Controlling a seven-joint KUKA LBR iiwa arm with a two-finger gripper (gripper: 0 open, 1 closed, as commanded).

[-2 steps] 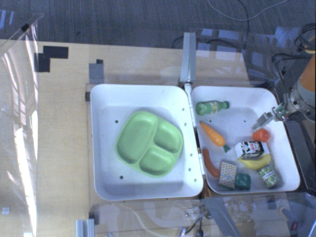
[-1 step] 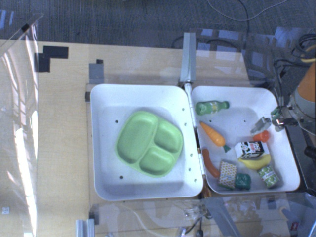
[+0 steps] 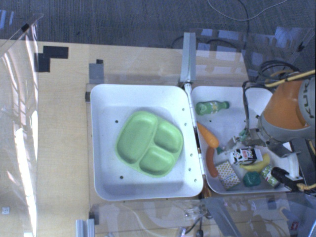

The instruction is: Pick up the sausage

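Observation:
The sausage (image 3: 211, 163), reddish-brown and slim, lies upright along the left wall of the right bin (image 3: 224, 94), just below an orange carrot (image 3: 208, 135). My gripper (image 3: 243, 141) hangs over the middle of the right bin, under the arm's orange band (image 3: 284, 107). It is to the right of the sausage and a little above it in the view, right over a small black-and-white milk carton (image 3: 245, 155). Nothing shows in its grasp.
A green bottle (image 3: 211, 106) lies at the right bin's back. Beside the carton are a yellow banana (image 3: 257, 165), a checkered packet (image 3: 227, 174) and a green block (image 3: 252, 179). The left bin (image 3: 103, 132) holds a green divided plate (image 3: 150, 143).

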